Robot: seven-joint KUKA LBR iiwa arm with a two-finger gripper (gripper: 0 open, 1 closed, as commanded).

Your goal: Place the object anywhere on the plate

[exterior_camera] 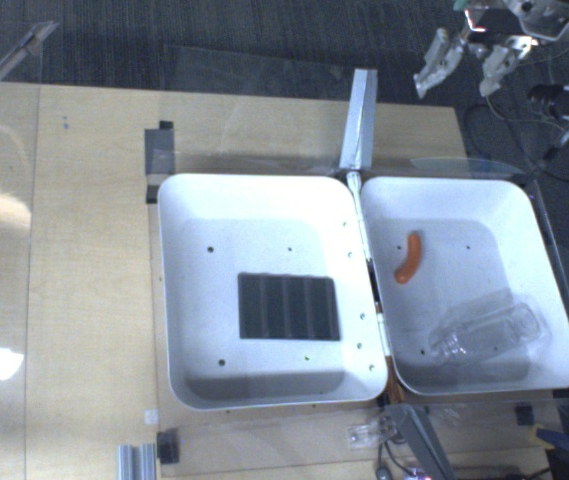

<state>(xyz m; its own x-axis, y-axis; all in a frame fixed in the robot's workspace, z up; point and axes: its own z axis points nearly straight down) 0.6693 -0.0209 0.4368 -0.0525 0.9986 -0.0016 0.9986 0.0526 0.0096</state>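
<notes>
Gripper (467, 63) is seen at the view's 1 o'clock corner, above the bench edge, fingers (438, 62) spread and nothing between them. Orange sausage (410, 257) is lying in the right bin (524, 203), well apart from the fingers, toward their 6 o'clock. Dark ribbed plate (288, 306) is sat in the left bin (194, 228), at the sausage's 8 o'clock. A clear plastic bottle (486, 330) is lying at the sausage's 4 o'clock.

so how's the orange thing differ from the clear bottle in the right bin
The orange thing is small, opaque and curved; the bottle is bigger, see-through and hard to make out against the white. The orange thing lies near the bin's middle, almost upright in the picture; the bottle lies slantwise toward the near edge. Both rest in the right bin, apart.
</notes>
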